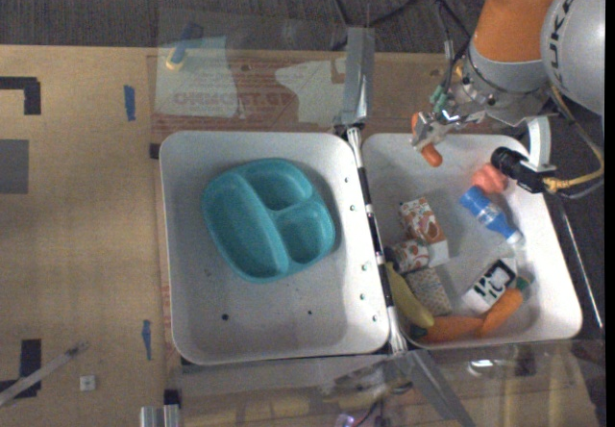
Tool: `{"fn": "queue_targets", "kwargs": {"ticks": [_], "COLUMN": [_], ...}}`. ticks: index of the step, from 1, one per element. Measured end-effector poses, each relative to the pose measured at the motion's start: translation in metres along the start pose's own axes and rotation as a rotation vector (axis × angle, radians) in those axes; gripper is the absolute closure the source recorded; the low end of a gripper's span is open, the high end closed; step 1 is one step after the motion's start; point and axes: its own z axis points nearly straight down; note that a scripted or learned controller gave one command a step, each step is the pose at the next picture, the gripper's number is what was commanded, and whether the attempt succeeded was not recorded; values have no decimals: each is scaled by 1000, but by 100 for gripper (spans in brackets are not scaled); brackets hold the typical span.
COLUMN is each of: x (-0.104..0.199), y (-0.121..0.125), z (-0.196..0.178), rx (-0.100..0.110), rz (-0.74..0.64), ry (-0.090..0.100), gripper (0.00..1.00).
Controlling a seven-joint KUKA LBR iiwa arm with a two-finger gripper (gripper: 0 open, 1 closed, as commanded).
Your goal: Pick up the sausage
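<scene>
The jaws (430,132) hang at the upper right of the frame, over the back left corner of the right bin (567,305). A small orange-red piece, which looks to be the sausage (432,156), sits at their tips, pinched at its top end and apparently clear of the bin floor. I'd judge it light, smooth and slightly rubbery, apt to slip or swing. A grip nearer its middle would seem safer.
</scene>
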Motion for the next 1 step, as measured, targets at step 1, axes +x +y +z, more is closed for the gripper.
{"fn": "queue_targets", "kwargs": {"ticks": [1], "x": [43], "y": [-28], "z": [14], "rx": [5], "rz": [-27], "ry": [3], "gripper": [100]}}
